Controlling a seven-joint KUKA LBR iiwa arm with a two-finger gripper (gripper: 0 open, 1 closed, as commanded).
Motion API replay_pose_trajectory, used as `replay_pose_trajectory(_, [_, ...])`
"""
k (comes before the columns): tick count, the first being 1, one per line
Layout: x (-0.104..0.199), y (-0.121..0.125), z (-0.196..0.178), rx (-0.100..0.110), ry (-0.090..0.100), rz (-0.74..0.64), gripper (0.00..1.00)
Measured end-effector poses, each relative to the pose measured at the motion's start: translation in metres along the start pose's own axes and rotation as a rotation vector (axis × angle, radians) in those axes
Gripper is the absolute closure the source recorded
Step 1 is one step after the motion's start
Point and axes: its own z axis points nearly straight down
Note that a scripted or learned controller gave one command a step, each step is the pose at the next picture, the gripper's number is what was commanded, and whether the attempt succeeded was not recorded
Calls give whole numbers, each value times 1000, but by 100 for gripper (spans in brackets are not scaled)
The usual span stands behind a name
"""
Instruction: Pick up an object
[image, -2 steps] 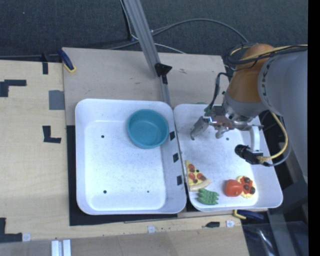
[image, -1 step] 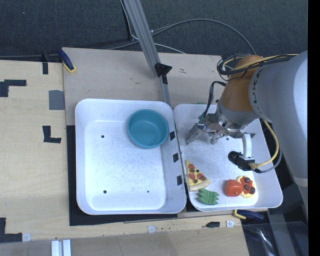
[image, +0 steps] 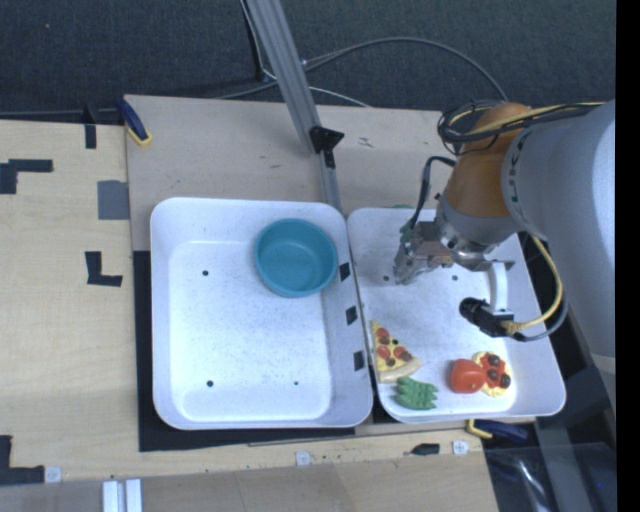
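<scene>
Green toy (image: 416, 394) lying crosswise beside pizza slice (image: 391, 352), long axis pointing bin-rearward; gripper (image: 406, 270) hovering, aperture indeterminable.

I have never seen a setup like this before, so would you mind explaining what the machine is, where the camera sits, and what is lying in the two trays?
This is a single picture from a camera fixed above a bench, looking down at a slant. The big grey shape with an orange band on the right is a robot arm. At its end is a small two-finger gripper, which hangs over the upper part of the right bin; I see nothing between its fingers.

Two shallow white bins sit side by side. The left bin holds a blue bowl near its top right corner. In the right bin, along the near edge, lie toy foods: a pizza slice, a green piece, a red tomato-like piece, and a yellow piece with dark spots touching it.
</scene>
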Motion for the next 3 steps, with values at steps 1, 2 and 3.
replay_pose_trajectory(1, [-1,-9,-48,-4,-1,1,100])
replay_pose_trajectory(2, [-1,1,-105,-5,-1,1,100])
replay_pose_trajectory(3, [-1,2,-158,-5,-1,1,100])
